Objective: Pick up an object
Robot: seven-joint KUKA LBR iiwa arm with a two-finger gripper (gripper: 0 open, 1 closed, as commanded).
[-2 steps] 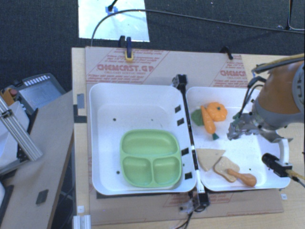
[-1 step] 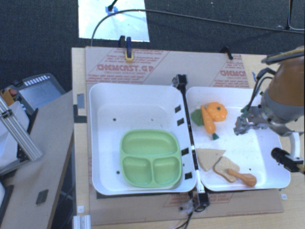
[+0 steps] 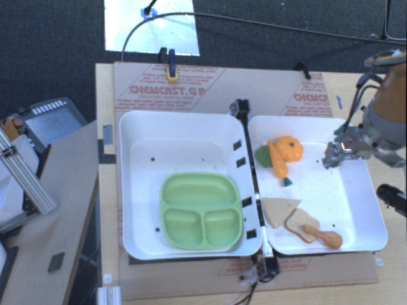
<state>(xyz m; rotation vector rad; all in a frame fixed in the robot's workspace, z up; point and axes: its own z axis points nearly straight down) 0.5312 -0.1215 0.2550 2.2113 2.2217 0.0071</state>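
Two bins; one green tray; one carrot; jaws state unclear.

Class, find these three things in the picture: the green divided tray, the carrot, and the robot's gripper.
green divided tray (image 3: 198,188), camera view, on the upper large compartment.
carrot (image 3: 278,161), camera view, on the middle of its orange body.
gripper (image 3: 332,158), camera view, at its tip above the right bin.

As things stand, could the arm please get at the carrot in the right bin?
Probably yes. The gripper is over the right bin, and the carrot lies to its left on the floor with open bin floor between them.
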